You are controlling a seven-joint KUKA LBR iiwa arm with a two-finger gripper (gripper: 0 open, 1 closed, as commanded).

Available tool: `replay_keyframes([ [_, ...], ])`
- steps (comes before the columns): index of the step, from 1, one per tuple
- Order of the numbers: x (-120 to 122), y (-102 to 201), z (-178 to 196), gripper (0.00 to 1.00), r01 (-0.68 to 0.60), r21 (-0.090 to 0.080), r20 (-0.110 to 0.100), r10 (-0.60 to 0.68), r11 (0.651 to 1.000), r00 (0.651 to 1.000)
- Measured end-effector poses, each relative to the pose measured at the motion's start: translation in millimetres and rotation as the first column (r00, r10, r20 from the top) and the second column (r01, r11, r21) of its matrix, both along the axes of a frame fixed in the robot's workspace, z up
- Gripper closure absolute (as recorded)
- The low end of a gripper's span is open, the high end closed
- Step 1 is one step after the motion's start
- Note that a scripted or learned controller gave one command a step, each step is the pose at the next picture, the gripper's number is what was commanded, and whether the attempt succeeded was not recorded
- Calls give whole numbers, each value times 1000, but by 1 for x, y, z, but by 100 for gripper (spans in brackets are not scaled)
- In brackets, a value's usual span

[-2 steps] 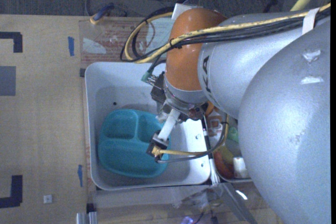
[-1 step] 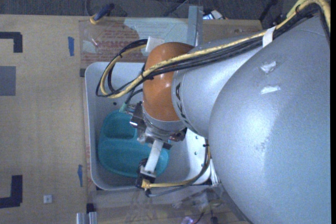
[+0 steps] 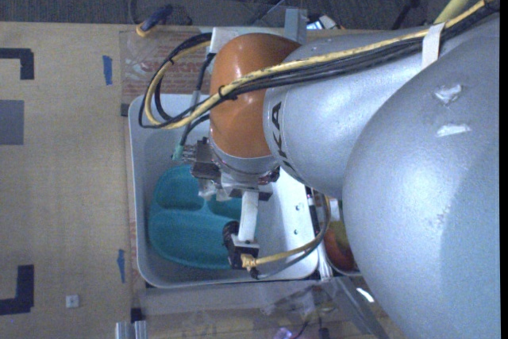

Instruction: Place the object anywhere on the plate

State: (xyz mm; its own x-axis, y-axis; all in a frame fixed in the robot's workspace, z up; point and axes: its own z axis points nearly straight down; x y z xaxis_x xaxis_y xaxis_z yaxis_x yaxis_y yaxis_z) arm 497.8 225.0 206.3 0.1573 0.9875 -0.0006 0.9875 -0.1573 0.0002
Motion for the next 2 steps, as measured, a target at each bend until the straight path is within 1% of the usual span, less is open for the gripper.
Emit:
replay_keyframes([
  [1,0,0,0,0,0,0,0,0,1000,1000],
  [2,0,0,9,100,0,0,0,0,1000,1000],
])
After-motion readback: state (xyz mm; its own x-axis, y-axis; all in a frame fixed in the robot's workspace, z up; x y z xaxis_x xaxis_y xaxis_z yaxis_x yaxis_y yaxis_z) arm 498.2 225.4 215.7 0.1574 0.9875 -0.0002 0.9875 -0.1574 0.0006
